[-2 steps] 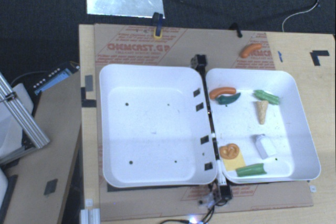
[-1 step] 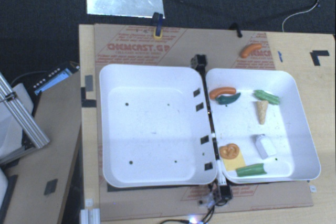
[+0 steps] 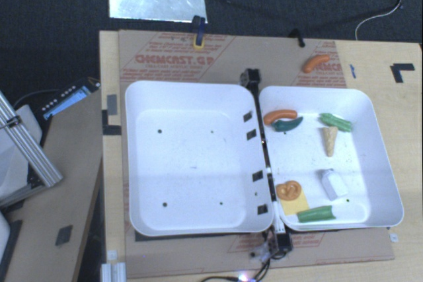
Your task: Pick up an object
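the two white bins sit side by side on a cardboard sheet [image 3: 317,56] that covers the bench, joined along their inner edges by a row of dark clips [image 3: 258,155].

the left bin [image 3: 192,208] serves as the drop side. the right bin [image 3: 377,162] holds every candidate object, spread loosely so that most can be approached on their own:
- an orange sausage [image 3: 279,116] and a dark green pepper [image 3: 287,123] lie touching near the inner edge, toward the far corner.
- a green pod [image 3: 336,121] lies near the far edge, with a cone [image 3: 330,140] just beside it.
- a white block [image 3: 332,184] lies toward the near edge.
- a pretzel [image 3: 289,190] rests on a yellow slice [image 3: 295,204] at the near inner corner, with a green bean [image 3: 316,212] touching the slice.

a second sausage [image 3: 316,63] lies on the cardboard beyond the right bin's far edge.

the gripper's state cannot be told from this view. judged from the layout, no object is lifted yet; the white block stands apart from its neighbours and looks the easiest pick.
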`<state>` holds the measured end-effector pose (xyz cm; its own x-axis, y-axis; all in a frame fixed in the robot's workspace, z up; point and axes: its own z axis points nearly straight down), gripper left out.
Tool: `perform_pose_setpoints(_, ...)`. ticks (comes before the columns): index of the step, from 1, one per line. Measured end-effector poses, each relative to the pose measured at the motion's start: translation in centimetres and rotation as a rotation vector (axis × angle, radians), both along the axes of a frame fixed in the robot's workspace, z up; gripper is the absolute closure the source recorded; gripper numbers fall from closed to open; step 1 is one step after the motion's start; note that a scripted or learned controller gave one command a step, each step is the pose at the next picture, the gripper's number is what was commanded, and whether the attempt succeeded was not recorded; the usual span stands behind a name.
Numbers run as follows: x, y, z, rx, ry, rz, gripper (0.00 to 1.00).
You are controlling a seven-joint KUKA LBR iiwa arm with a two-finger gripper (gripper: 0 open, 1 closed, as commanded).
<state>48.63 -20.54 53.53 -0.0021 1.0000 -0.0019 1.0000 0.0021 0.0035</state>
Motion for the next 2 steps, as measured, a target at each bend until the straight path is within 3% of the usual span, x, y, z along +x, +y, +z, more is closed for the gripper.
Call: perform_pose_setpoints(2, 0.00, -0.04, 0.02, -0.001, 0.000, -0.001, 1.00)
